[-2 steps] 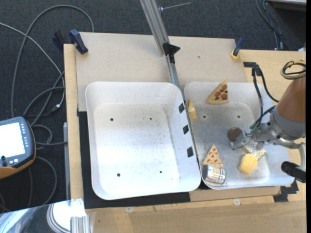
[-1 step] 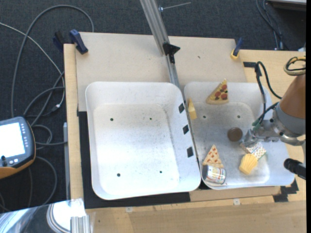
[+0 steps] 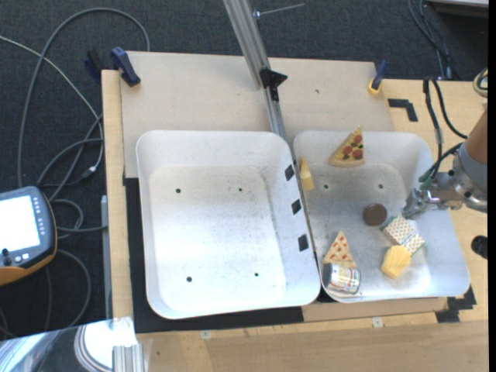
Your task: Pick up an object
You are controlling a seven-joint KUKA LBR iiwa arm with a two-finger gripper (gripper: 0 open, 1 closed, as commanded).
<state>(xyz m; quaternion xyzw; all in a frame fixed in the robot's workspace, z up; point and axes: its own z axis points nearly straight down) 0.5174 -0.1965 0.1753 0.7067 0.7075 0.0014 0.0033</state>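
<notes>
The right bin (image 3: 434,169) holds several small objects. A pizza slice (image 3: 347,149) lies near its far wall, and a brown round piece (image 3: 375,215) sits in the middle. A patterned white and tan block (image 3: 404,233) and a yellow cheese wedge (image 3: 396,263) lie toward the near right. A second pizza slice (image 3: 339,249) rests against a small can (image 3: 342,279) at the near left corner. My gripper (image 3: 416,203) reaches in from the right, low over the bin floor, just right of the brown piece and above the patterned block. Nothing visibly hangs from it.
The left bin (image 3: 155,149) stands beside the right one. A small yellow piece (image 3: 306,174) sits on the divide between them. A metal pole (image 3: 248,33) slants over the bench's far side. Cables and a handheld pendant (image 3: 23,227) lie on the floor at left.
</notes>
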